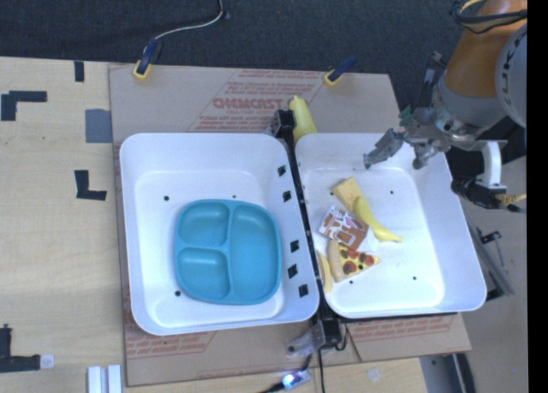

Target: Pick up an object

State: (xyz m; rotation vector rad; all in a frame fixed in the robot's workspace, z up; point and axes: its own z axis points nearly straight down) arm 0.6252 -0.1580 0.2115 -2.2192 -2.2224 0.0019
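Small pile of objects sits in the right shallow white bin [428, 284], toward its left side: a yellow plastic banana [366, 214], a red-and-white printed packet [342, 228] touching it, and a toy pizza slice [353, 261] just nearer. The grey two-finger gripper [399, 155] hovers over the far part of that bin, fingers spread, pinching nothing, apart from the pile. Left white bin [141, 211] holds a blue sectioned plastic plate [228, 251].
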